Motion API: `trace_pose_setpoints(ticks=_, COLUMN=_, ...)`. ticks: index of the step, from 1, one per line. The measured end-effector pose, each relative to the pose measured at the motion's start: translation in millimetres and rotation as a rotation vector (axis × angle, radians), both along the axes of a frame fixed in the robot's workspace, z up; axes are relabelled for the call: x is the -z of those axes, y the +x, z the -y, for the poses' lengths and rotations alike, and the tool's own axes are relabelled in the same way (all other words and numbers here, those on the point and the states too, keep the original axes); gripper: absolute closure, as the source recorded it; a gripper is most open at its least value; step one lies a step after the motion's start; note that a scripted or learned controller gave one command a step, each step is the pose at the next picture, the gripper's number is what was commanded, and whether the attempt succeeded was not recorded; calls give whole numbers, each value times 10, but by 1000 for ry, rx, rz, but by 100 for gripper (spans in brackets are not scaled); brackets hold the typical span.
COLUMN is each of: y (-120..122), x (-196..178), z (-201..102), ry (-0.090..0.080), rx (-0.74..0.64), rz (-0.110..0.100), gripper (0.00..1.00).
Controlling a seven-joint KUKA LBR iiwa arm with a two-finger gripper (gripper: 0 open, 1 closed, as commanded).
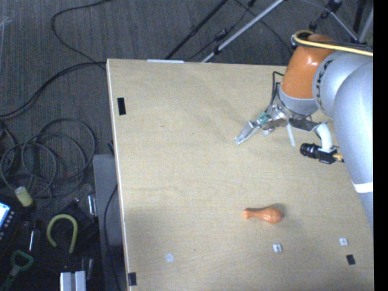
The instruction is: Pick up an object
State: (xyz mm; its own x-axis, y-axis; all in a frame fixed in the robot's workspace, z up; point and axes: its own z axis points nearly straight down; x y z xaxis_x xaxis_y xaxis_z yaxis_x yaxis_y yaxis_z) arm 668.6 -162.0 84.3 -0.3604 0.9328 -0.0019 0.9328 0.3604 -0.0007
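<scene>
An orange pear-shaped object (265,214) lies on its side on the pale wooden bench top (182,180), toward the front right, with its narrow end pointing left. My gripper (241,138) hangs over the bench well behind the object, its slim silver fingers slanting down and to the left. They come together in one narrow tip with nothing between them. The grey arm with its orange band (306,71) reaches in from the right edge.
Small black marks (122,106) and white tags (277,247) dot the bench top. The bench's left edge drops to a floor with cables (48,156) and tools. Tripod legs (254,17) stand beyond the far edge.
</scene>
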Motion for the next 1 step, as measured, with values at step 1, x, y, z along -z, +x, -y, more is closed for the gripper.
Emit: trace_pose_setpoints(ticks=1, y=0, x=0, z=-412, ry=2, rx=-323, rz=0, gripper=0)
